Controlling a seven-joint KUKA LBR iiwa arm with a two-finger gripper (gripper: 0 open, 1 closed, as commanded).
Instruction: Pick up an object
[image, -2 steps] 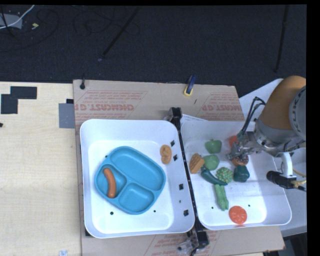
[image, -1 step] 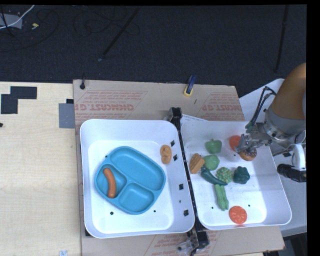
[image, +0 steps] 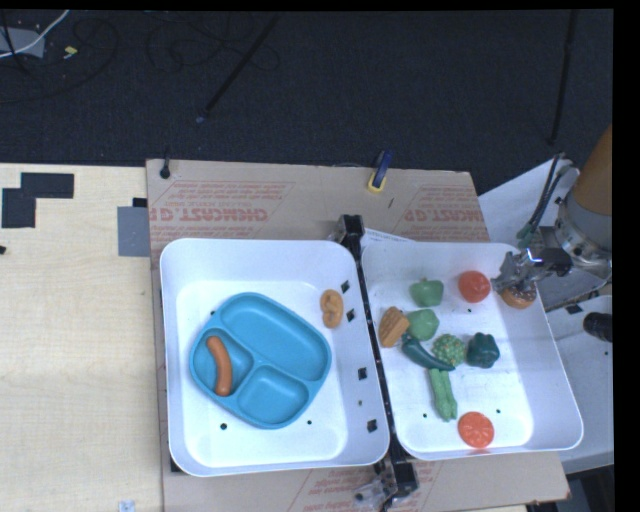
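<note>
My gripper (image: 516, 280) hangs over the right rim of the right bin (image: 560, 400), at its far right corner. A small brown-orange toy food piece (image: 517, 296) sits between the fingertips, which are shut on it. In the right bin lie a red tomato (image: 474, 286), a green pepper (image: 427, 292), a brown bread piece (image: 393, 325), a pale green piece (image: 423, 323), a dark green chili (image: 425, 353), a broccoli (image: 450, 349), a dark green pepper (image: 483, 349), a cucumber (image: 443, 393) and a second red tomato (image: 476, 429).
The left bin (image: 200, 265) holds a blue divided plate (image: 280, 355) with a sausage (image: 220, 364) on it, and a tan food piece (image: 332, 307) near its right wall. A black divider (image: 365, 330) separates the bins. Cables run beside the arm at right.
</note>
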